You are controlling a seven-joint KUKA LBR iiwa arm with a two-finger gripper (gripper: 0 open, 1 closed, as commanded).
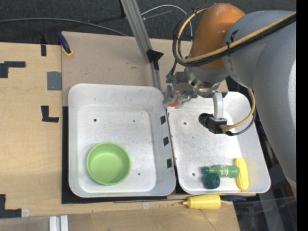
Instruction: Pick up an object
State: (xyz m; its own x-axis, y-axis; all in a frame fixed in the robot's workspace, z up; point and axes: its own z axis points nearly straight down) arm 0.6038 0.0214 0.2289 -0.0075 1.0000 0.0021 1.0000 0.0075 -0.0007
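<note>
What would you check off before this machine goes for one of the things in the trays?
1. Target in the open: green bottle lies flat in the right bin, nothing on top: ok.
2. Room around it: yellow object and dark green piece sit against it: not ok.
3. Pincer above the target: it sits at the bin's far corner: not ok.
4. Pincer free of load: cannot tell.
5. Alternative: green bowl stands alone in the left bin: ok.

My grey arm reached in from the right, its orange band bulging above the wrist, cables looped around it. My two-finger end effector (174, 97) hung low at the upper edge, pointing down and leftward, its tip partly hidden.
</note>
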